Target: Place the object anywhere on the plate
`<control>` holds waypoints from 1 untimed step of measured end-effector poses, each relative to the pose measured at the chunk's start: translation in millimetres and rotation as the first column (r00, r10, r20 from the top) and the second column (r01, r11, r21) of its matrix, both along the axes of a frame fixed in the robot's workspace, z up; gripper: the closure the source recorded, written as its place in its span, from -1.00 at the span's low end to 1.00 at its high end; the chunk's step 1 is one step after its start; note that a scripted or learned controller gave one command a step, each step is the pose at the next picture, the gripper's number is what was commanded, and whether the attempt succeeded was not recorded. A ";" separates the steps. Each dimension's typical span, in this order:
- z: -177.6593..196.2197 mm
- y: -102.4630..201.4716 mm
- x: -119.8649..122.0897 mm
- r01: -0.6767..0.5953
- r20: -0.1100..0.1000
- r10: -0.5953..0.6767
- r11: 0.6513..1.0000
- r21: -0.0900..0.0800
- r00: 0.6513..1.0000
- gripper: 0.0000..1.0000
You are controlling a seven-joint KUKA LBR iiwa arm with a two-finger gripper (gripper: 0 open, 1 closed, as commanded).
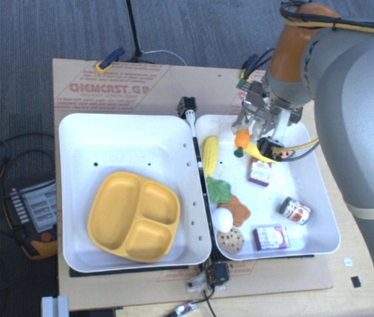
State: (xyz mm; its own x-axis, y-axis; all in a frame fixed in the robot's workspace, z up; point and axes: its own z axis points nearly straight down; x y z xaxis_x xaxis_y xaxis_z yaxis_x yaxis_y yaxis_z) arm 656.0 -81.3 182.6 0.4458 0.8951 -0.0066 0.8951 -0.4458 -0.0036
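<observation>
A yellow plate with three compartments lies in the left white bin. My gripper is low over the far part of the right bin. A small orange object sits directly under its tip, touching or nearly touching it, and I cannot tell which. A yellow banana lies just to the right of the orange object, partly under the gripper.
The right bin also holds a corn cob, a small white and purple box, a green leafy piece, a brown piece, a white egg, a cookie, a red can and a purple box.
</observation>
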 end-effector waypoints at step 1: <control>96.0 103.6 -65.4 -0.144 0.013 0.144 0.990 0.006 0.990 1.00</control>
